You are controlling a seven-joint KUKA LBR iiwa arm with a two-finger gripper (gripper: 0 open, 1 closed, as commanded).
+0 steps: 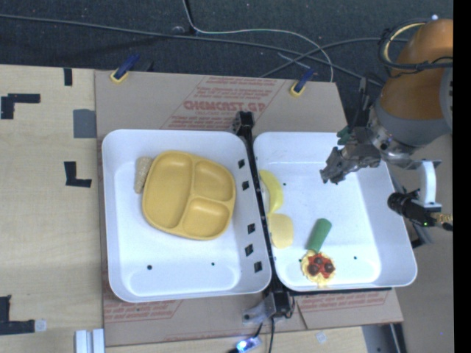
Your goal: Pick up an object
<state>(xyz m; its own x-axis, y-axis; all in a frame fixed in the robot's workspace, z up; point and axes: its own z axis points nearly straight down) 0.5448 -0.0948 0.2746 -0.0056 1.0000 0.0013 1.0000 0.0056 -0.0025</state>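
Camera view: cardboard-lined bench [213, 105], dark cable-strewn floor [88, 13].

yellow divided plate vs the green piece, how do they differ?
Colour: the yellow divided plate is yellow; the green piece is green.
Size: the plate is much larger; the green piece is small by comparison.
Shape: the plate is broad, shallow and split into compartments; the green piece is a short stick shape lying at a slant.
Place: the plate lies in the left bin, the green piece in the right bin.
Shared: both rest on a bin floor, away from the end effector.
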